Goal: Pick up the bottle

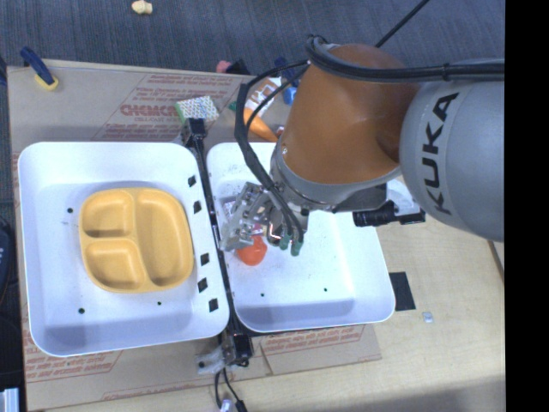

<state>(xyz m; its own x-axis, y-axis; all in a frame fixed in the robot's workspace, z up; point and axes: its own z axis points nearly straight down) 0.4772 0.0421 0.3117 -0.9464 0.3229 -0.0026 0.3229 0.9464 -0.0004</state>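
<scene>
The arm (403, 136) is reaching in from the right and hanging over the right bin (343, 303), its broad orange band covering much of that bin's far half. At its lower end the jaws (262, 221) are pointing down and to the left into the bin's near-left area, close to the wall shared with the left bin (34, 230). The metal parts there are crowding together in a tangle of grey and glinting pieces, and how far the jaws are standing apart cannot be told from this slanted look; nor is it clear that anything is sitting between them.

Just below and touching the tip region, a small orange-red object (251, 252) is lying on the bin floor. Whether this is the bottle or only a part of it, such as a cap, cannot be made out, since the pale, shiny shapes beside it are blending with the metal of the jaws. It is resting right against the tips rather than visibly clasped by them.

In the left bin a yellow divided tray (135, 237) is lying flat, with three compartments, well apart from the jaws. Both bins are sitting side by side on cardboard spread over the counter (446, 333).
</scene>
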